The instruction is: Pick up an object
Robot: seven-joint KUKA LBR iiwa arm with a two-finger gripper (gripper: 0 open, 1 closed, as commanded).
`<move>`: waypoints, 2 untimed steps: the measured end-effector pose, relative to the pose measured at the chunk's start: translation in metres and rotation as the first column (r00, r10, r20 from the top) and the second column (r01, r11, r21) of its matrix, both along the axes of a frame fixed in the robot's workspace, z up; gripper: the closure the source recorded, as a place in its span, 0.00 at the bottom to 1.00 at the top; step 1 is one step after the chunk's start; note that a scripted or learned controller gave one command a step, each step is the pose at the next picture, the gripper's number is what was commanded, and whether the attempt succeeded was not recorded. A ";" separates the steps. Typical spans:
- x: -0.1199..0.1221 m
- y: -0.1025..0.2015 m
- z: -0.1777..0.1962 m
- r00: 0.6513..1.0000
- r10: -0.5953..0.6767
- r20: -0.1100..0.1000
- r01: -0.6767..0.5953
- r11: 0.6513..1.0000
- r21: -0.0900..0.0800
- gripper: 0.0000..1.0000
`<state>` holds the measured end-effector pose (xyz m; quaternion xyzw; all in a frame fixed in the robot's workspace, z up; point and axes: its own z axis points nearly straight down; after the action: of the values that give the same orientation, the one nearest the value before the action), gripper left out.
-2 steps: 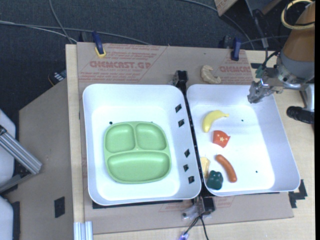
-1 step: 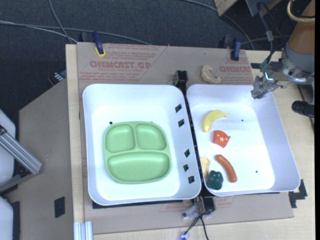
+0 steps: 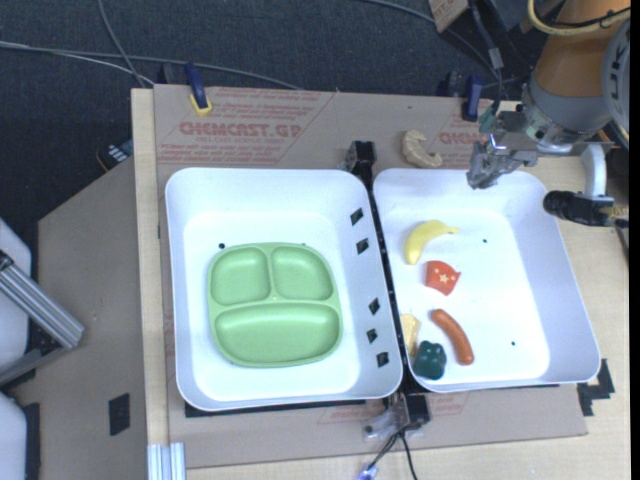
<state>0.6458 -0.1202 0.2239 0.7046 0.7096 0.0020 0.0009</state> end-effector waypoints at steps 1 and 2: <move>-0.001 0.046 -0.006 1.000 -0.003 -0.006 0.003 1.000 0.000 1.00; 0.006 0.103 -0.013 1.000 -0.001 -0.006 0.001 1.000 0.001 1.00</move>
<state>0.6518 -0.0174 0.2113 0.7049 0.7093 0.0004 -0.0015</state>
